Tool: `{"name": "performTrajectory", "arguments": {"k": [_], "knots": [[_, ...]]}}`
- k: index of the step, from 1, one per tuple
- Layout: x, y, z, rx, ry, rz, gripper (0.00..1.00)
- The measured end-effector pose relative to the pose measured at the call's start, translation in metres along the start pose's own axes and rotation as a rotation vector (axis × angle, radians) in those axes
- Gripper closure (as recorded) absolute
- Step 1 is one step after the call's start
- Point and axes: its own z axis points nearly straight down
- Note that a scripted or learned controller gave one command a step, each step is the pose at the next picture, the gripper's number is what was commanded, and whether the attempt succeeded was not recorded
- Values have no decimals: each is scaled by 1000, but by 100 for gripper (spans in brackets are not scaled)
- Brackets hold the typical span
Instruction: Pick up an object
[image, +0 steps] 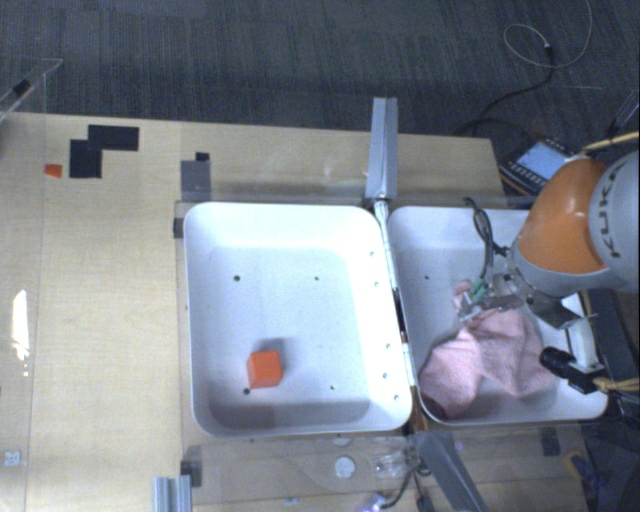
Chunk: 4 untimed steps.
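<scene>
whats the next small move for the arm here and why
Probably a short descent onto the pink cloth. The gripper sits at the cloth's upper edge in the right bin, and I can't tell that anything is held yet. The orange block lies far off in the left bin.

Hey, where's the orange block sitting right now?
The orange block lies in the left bin, toward its front left corner, well apart from the pink cloth in the right bin.
</scene>
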Motion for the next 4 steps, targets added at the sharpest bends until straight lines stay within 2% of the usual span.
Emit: {"name": "performTrajectory", "arguments": {"k": [1, 2, 3, 4], "knots": [[0, 0, 0, 0, 0, 0, 0], [-4, -24, 14, 1, 2, -24, 0], [28, -18, -61, 11, 5, 113, 0], [-21, -43, 13, 1, 0, 24, 0]]}}
